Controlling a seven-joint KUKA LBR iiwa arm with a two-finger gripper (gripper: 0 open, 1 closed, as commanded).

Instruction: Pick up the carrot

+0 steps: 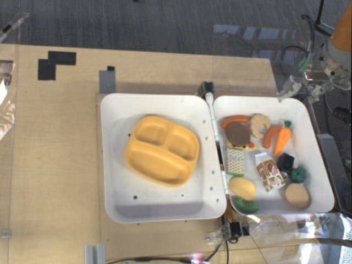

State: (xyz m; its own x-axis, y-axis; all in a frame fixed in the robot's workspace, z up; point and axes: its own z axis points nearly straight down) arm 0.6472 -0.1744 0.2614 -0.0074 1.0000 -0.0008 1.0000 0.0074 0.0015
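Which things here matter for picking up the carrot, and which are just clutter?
Belongs to the job:
carrot, in the right bin
gripper, above that bin's far edge

Lying about:
yellow divided plate in the left bin
brown cookie
lemon
small carton

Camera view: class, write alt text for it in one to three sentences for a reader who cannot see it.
An orange carrot with a green top lies among toy foods in the right white bin, near its far right side. The arm's tool hangs over that bin's far right corner, away from the carrot. The left white bin holds a yellow divided plate.
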